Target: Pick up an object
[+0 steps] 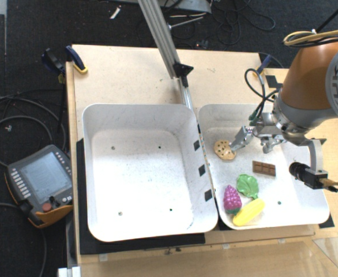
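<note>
1. While the arm [316, 85] reaches in from the right, it hangs over the right bin [284, 215]; the left bin [140, 172] sits beside it
2. Gripper [254, 140] is above the right bin's far half, fingers spread, nothing between them
3. Cookie [224, 150] lies just left of the fingertips
4. Nearer the front: chocolate bar [264, 168], green leaf [248, 184], purple grapes [232, 198], yellow corn [248, 212]
</note>
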Motion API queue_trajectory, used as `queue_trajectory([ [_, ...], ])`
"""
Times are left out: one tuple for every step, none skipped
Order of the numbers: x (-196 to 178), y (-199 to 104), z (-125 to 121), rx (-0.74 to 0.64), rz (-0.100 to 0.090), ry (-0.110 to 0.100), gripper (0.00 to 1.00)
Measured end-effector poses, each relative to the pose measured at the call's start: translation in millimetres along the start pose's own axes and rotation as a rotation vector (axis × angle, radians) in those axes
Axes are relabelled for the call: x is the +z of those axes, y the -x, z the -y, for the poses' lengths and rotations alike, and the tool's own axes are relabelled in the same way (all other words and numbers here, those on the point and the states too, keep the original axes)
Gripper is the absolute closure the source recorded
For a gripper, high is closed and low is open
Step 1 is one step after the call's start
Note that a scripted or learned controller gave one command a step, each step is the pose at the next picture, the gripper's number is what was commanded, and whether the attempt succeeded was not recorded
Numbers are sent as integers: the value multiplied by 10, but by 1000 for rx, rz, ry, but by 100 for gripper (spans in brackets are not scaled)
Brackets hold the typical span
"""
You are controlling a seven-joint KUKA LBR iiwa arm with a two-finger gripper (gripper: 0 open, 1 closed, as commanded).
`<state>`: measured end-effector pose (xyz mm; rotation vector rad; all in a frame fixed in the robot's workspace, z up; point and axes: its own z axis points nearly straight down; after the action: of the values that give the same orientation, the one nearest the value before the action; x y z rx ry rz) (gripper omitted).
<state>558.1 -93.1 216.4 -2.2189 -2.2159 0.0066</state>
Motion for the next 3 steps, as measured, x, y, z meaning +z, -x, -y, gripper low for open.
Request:
queue_trajectory([
  [641, 26, 10, 0, 0, -1, 0],
  [1181, 19, 22, 0, 0, 0, 0],
  [1045, 22, 4, 1, 1, 7, 100],
])
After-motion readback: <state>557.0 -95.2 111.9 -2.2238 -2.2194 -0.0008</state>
